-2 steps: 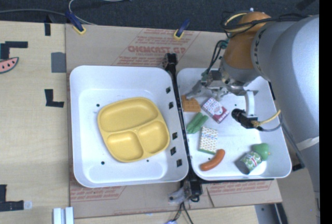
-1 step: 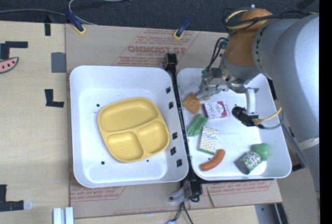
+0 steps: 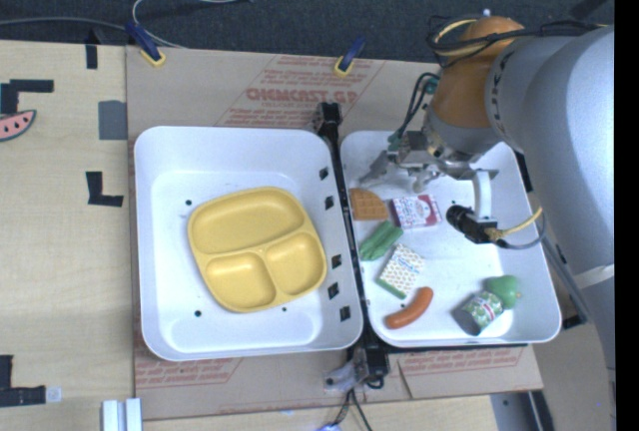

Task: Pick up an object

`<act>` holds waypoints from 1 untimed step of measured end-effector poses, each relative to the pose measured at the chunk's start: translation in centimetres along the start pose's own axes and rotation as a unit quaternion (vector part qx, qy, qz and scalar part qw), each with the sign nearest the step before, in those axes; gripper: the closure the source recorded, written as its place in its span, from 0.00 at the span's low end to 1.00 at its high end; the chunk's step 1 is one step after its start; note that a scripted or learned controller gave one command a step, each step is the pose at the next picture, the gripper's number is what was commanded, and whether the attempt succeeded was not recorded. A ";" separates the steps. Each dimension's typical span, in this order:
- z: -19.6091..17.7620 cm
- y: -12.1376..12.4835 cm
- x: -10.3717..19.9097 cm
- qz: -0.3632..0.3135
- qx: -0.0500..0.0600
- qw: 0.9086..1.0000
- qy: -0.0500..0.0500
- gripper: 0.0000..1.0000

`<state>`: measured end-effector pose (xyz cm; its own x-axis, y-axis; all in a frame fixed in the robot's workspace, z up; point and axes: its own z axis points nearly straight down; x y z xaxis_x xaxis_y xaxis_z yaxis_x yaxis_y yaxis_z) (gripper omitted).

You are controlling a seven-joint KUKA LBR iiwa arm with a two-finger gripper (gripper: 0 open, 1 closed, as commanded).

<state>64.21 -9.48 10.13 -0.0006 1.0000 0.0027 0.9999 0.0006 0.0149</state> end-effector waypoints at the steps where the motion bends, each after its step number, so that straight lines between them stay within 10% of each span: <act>1: 1.0 -2.6 -0.4 0.000 -0.001 1.000 -0.001 0.00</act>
<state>61.60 -9.90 9.11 -0.0006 1.0000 0.0000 0.9999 0.0006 0.0171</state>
